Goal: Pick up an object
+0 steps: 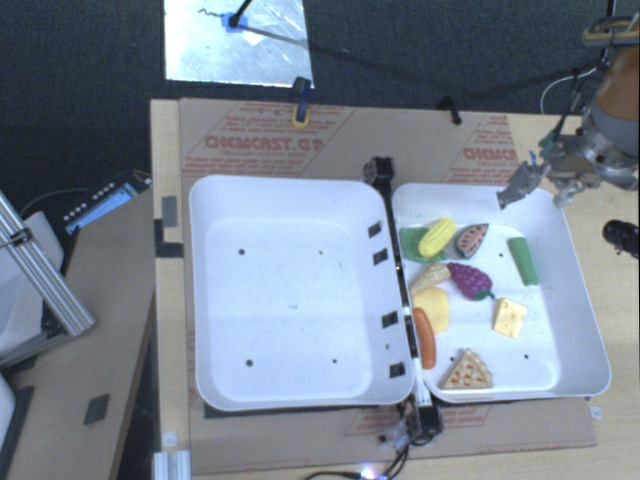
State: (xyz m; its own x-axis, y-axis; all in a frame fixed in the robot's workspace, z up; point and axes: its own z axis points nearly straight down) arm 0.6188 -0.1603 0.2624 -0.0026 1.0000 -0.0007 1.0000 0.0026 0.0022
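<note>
Nearest you, a pizza slice (466, 372) is lying at the front of the right bin (580, 353), with a cheese wedge (509, 318) and carrot (425, 336) just behind. Further back, grapes (470, 279), corn (437, 236), a watermelon slice (471, 238) and a green stick (521, 260) are sitting. Beyond them, your claw (540, 184) is hovering over the far rim, fingers spread, gripping nothing.

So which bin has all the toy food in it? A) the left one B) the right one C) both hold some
B: the right bin holds the corn, grapes, cheese and the rest, with the gripper above its far edge.
</note>
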